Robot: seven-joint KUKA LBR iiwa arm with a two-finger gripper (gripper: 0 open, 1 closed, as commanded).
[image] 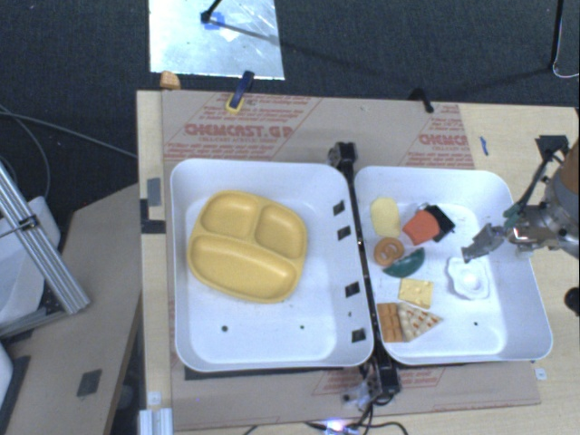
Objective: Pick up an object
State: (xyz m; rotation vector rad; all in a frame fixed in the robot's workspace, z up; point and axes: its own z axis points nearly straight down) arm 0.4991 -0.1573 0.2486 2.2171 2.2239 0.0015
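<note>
The right bin [530,329] holds several toy foods. A pale yellow lump [385,215] lies at its back left, with a red piece with a black end [424,226] beside it. Below them are a brown ring [390,249] and a dark green slice [407,263]. A yellow cheese square [416,292], a waffle piece [389,322] and a pizza wedge [419,319] lie toward the front. A white fried egg [468,282] sits right of centre. My gripper [478,244] reaches in from the right, just above and behind the egg, with nothing visibly held.
The left bin [317,329] holds a yellow divided plate [246,245]. A black divider with clips [355,270] runs between the bins. A shiny sheet [216,24] lies on the floor behind the bench, and a metal frame [36,252] stands at the left.
</note>
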